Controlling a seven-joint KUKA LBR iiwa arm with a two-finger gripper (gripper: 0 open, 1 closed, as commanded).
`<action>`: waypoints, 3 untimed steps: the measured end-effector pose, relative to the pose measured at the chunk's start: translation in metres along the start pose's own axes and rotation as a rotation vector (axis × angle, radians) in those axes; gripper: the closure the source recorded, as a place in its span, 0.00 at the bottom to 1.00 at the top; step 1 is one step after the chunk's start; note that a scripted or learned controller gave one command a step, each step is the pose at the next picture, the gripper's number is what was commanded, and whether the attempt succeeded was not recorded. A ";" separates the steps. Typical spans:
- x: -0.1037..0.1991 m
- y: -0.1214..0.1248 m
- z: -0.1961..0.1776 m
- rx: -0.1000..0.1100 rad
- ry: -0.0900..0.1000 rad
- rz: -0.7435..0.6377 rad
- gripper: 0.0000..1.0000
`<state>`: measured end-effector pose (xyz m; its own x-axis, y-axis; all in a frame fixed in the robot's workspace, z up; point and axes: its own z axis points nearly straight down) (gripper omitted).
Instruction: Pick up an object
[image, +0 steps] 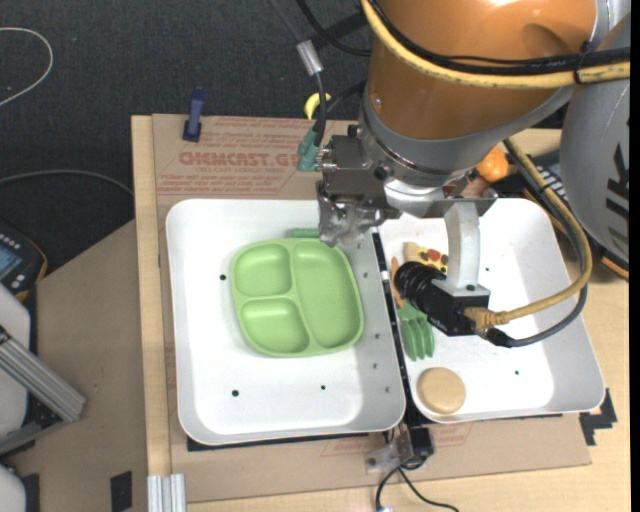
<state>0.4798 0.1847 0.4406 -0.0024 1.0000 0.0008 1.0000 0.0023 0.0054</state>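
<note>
Two shallow white bins side by side on the counter (110, 300), set on a sheet of brown cardboard (240, 150) printed in red letters. A blue clip (193, 115) at the cardboard's far left edge.

In the left bin (200, 380): a pale green plate (298, 298) with three compartments, lying flat near the middle, slightly turned, close to the wall shared with the other bin.

In the right bin (540, 370): a green fork-like piece (417, 332) lying along the left wall, a round tan disc (441, 390) near the front left corner, and a small pale item with red and yellow spots (425, 252) toward the back (too small to name).

Reaching in from the right, the arm, with its broad orange band (470, 70) across the top of the view. Low under the grey wrist, the jaws, down at the back of the left bin, just above the plate's far right corner, beside the dividing wall. Whether open or closed: cannot tell, the metal parts there being too cluttered and dark. Nothing seen gripped; plate resting on the bin floor.

Beside the wrist, over the right bin, a black cylindrical unit (432, 295) on a white bracket, with a yellow cable (560, 290) looping from it out over the bin and back up to the arm.
</note>
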 end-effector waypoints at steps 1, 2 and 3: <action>0.001 0.000 -0.010 -0.002 0.001 -0.001 1.00; -0.030 -0.002 0.088 0.016 -0.005 0.007 1.00; -0.087 -0.002 0.150 0.015 -0.004 0.010 1.00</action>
<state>0.4784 0.0981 0.2906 0.0072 1.0000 -0.0034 0.9999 -0.0073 -0.0094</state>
